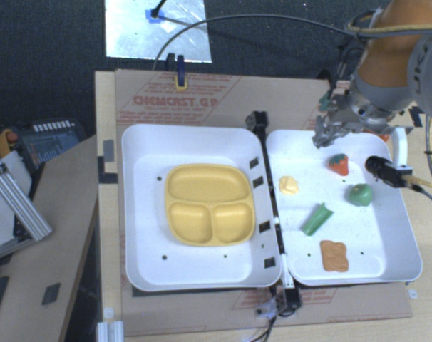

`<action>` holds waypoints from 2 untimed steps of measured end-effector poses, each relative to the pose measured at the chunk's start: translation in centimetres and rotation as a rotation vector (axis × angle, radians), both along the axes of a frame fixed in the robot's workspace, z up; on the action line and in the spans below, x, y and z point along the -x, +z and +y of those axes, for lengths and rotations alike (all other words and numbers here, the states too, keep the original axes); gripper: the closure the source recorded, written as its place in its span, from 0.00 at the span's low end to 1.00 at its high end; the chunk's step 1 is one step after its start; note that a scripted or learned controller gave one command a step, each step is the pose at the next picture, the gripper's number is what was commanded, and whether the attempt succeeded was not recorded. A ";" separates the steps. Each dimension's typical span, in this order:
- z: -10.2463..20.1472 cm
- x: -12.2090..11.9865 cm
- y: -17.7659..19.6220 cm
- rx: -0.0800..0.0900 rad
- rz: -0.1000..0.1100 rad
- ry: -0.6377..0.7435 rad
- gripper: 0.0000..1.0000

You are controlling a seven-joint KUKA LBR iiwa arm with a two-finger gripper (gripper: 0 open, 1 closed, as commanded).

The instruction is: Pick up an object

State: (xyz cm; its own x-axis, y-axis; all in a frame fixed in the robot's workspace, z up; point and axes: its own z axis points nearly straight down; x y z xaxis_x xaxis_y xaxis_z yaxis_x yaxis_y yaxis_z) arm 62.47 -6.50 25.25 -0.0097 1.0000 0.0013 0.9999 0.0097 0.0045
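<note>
Toy foods lie in right bin; gripper above, grip indiscernible

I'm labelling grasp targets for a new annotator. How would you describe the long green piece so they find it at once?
Start at the right-hand white bin. Near its middle lies the long green piece, slanted, between a pale yellow lump and a flat orange-brown slab. The rounder green item is stubby; this one is a stick.
</note>
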 end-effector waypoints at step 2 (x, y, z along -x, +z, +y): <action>11.8 -2.3 -0.3 -0.001 0.001 0.001 1.00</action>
